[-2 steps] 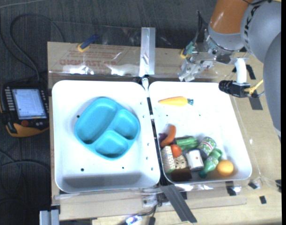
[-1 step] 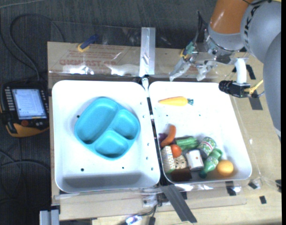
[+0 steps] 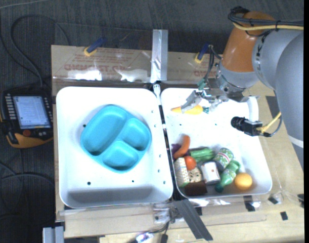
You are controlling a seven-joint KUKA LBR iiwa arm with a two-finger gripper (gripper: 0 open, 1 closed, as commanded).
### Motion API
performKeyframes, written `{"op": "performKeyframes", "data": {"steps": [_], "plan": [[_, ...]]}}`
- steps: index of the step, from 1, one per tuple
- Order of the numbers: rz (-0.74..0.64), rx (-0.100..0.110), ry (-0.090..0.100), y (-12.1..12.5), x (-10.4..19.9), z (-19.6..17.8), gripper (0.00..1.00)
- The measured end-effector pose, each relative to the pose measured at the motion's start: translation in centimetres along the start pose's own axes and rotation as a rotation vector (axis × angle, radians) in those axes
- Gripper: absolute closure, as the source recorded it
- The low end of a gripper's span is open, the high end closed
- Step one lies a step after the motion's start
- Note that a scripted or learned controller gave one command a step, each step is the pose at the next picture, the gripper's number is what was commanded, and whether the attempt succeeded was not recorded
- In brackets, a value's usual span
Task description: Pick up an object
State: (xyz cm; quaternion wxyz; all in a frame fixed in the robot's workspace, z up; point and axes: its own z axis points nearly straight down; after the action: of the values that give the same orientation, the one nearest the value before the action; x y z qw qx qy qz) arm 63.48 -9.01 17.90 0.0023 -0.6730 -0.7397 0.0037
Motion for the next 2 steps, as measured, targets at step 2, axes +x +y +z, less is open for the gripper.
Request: {"op": "performKeyframes", "data": {"steps": [2], "plan": [[0.027,-0.004,0.001,2.8,-6.0,1.8,0.0]]}}
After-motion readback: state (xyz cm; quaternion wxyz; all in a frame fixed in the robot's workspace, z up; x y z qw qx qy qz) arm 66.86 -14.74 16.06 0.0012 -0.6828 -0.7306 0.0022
